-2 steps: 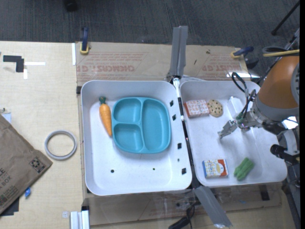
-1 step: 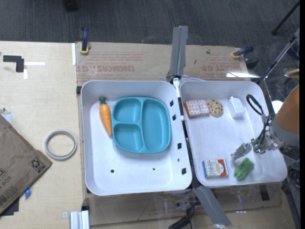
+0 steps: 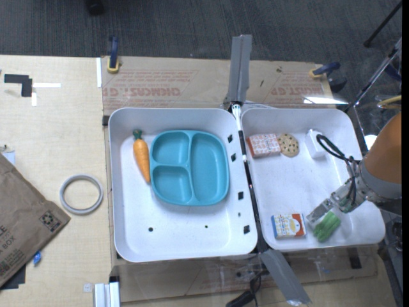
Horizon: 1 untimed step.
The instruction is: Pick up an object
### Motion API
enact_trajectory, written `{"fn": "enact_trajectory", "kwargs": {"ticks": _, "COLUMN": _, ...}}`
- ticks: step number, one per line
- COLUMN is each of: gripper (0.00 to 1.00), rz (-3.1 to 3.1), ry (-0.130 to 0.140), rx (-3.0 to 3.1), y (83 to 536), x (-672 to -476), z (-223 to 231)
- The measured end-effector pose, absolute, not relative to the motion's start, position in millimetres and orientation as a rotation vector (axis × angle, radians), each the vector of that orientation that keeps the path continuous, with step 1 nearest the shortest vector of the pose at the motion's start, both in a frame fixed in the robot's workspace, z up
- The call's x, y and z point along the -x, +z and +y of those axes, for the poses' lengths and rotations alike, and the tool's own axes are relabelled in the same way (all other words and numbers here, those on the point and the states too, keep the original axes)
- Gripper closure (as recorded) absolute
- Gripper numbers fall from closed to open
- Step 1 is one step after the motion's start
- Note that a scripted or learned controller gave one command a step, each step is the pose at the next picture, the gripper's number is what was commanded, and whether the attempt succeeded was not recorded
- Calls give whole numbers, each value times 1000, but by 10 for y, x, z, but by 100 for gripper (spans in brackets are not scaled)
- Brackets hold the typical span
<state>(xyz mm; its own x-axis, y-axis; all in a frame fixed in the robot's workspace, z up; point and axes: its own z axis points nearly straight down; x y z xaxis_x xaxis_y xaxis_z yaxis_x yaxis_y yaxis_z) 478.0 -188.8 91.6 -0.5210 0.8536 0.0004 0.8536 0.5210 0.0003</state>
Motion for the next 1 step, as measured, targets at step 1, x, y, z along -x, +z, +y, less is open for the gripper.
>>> {"fn": "enact_trajectory", "kwargs": {"ticks": 1, "gripper": 0, "rz": -2805, "ry": -1, "rx": 1418, "y": 1420, "x": -4785, "z": -1754}}
